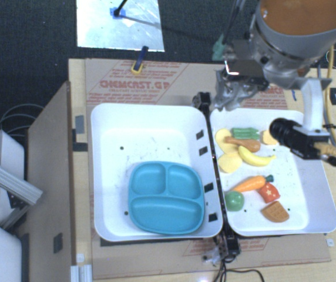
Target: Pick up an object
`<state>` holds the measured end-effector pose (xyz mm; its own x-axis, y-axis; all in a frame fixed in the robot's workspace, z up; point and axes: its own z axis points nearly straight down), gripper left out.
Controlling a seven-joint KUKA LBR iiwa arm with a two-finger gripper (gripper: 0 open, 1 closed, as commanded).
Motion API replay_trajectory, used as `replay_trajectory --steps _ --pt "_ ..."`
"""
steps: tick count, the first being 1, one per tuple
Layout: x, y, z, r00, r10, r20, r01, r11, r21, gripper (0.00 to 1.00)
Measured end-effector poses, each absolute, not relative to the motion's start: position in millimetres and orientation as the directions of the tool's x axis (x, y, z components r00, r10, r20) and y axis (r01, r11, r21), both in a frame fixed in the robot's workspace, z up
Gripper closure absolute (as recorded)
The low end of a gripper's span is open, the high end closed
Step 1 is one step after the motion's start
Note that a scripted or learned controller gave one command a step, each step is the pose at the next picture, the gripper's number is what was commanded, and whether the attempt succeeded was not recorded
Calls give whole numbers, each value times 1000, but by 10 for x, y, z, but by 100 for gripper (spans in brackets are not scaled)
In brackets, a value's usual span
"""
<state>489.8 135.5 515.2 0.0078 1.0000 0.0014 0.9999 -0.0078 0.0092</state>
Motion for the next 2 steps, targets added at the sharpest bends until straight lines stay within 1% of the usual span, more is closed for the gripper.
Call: replay_trajectory --steps 1,2 --pt "4893 1419 5115 -3 1000 1 1000 3 3 0" --pt "5010 2123 3200 -7 1000 -4 1000 7 -14 0"
